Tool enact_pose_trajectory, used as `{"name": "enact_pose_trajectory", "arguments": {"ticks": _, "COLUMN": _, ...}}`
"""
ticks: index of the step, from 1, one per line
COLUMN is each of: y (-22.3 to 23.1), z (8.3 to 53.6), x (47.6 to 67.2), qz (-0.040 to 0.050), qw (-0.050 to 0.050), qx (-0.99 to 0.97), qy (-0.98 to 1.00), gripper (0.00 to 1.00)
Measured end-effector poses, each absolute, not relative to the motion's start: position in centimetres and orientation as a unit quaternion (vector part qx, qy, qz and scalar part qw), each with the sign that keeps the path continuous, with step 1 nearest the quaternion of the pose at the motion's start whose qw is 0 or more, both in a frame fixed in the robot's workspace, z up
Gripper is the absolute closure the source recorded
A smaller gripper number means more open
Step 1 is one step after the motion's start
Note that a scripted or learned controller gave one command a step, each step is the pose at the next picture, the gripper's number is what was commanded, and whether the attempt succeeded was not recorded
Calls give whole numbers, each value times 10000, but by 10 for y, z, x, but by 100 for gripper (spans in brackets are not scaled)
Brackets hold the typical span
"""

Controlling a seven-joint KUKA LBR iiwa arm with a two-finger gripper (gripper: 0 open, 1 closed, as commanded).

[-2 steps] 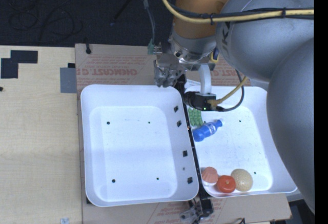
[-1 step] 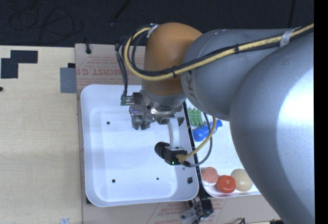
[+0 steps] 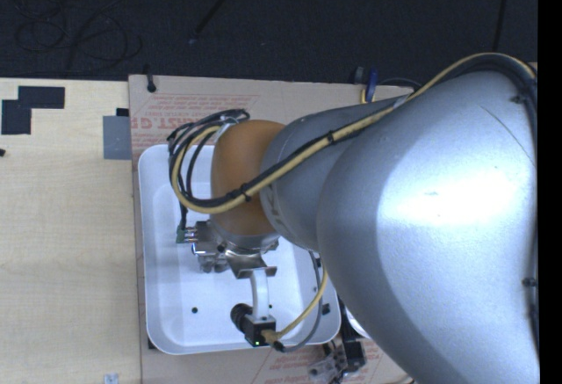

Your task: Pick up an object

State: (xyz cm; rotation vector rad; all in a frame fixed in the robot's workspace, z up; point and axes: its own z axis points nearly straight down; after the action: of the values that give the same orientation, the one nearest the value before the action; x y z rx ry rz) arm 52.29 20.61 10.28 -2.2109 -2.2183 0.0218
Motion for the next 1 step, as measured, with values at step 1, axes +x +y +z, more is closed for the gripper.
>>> {"name": "enact_pose_trajectory", "arguments": {"ticks": 1, "y": 243, "z": 87, "x": 523, "qz": 20, "qw": 3, "qx": -7068, "qy": -7074, "gripper": 100}}
